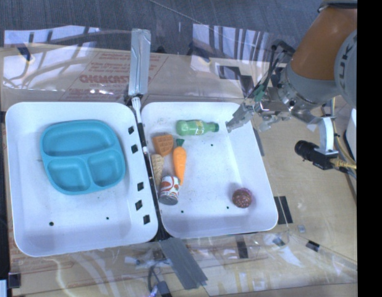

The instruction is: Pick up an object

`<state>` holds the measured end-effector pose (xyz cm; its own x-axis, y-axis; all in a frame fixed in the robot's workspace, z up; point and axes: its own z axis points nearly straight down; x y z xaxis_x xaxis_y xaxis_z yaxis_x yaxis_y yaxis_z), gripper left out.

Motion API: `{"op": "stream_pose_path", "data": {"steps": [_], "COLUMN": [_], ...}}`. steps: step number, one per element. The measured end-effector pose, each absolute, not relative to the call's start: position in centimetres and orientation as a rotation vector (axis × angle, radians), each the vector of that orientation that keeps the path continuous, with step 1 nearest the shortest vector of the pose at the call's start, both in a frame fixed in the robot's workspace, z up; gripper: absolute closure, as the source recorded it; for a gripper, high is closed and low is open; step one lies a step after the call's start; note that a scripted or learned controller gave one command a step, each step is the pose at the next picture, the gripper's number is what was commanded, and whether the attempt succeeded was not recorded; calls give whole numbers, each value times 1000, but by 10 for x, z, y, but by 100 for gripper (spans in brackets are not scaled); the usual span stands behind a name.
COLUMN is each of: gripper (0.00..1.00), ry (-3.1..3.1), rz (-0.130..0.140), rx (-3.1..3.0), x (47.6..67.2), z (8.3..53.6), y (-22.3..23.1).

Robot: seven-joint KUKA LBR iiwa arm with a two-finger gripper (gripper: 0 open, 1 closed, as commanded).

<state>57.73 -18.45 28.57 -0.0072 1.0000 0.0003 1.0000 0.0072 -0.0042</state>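
Gripper [235,122] hangs over the right bin's [256,166] upper right rim — whether it is open or closed I cannot tell, the tip being too small and blurred. Nearest thing is the green bottle [196,127], just to the gripper's left, lying on its side with its long axis running left-right, cap toward the gripper. Carrot [179,163], can [169,190] and brown ball [242,197] lie farther off — the wrist is a tangle of cables, hard to read
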Motion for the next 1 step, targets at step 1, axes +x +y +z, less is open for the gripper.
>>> {"op": "stream_pose_path", "data": {"steps": [1], "gripper": [0], "ry": [-2223], "rz": [15], "rx": [-2200], "x": [583], "z": [102], "y": [-120]}}
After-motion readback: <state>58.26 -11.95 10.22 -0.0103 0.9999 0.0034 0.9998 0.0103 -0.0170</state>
